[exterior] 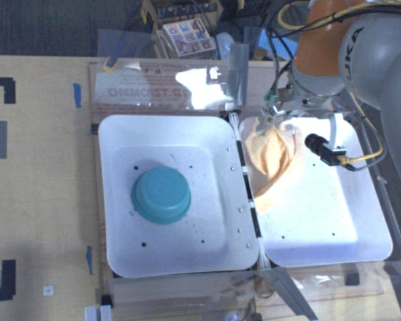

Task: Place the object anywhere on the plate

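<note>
A teal round plate (162, 194) lies in the left white bin (117, 139), a little left of the bin's middle. A peach-orange cloth (274, 160) hangs in a long fold over the left side of the right white bin (321, 219), its lower end close to the wall between the bins. My gripper (273, 117) is at the top of the cloth, near the right bin's far left corner. Its fingers are shut on the bunched upper end of the cloth. The grey arm with its orange band reaches in from the upper right.
A black cable part (324, 149) with a yellow wire hangs off the wrist over the right bin. Behind the left bin lies a shiny clear sheet (160, 89), and a box of items (184, 29) stands further back. Wooden bench surface spreads to the left.
</note>
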You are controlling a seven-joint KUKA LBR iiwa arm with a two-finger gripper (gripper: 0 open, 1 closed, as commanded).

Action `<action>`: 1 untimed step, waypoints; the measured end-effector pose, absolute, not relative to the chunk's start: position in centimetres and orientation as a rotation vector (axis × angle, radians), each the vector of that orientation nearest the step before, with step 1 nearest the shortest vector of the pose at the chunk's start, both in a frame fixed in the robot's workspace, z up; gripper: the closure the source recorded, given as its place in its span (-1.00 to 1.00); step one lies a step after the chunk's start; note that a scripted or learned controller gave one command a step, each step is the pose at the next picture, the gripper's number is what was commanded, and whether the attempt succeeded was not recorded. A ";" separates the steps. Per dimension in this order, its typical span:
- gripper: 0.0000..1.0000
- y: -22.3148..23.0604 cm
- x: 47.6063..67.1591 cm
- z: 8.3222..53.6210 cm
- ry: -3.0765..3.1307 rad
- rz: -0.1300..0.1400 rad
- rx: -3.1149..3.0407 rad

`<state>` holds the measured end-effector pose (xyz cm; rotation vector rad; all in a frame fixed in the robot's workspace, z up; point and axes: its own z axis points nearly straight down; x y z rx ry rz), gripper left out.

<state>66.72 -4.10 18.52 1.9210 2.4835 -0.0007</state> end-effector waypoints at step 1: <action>1.00 -4.1 66.8 22.6 2.483 0.003 1.917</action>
